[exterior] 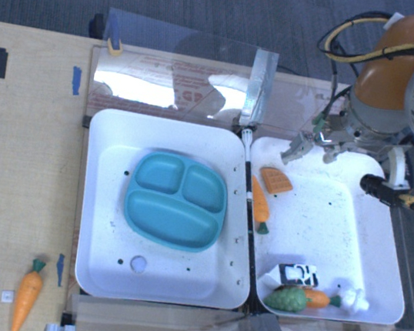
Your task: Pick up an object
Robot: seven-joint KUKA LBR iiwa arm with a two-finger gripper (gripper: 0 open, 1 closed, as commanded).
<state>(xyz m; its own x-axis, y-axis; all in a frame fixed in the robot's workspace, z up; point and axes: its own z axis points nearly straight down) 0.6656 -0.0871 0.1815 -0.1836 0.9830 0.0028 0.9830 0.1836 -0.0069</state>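
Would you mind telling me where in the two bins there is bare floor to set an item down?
The right white bin is bare mid-floor, between the orange wedge and the front-edge cluster around the green bumpy toy. The left white bin is crowded by the teal divided plate, leaving margins.

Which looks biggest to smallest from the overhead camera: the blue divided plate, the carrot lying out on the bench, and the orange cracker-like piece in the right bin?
1. Blue divided plate, by far the largest.
2. Carrot on the bench.
3. Orange cracker-like piece, though the carrot lies nearer the camera, so this gap is less sure.
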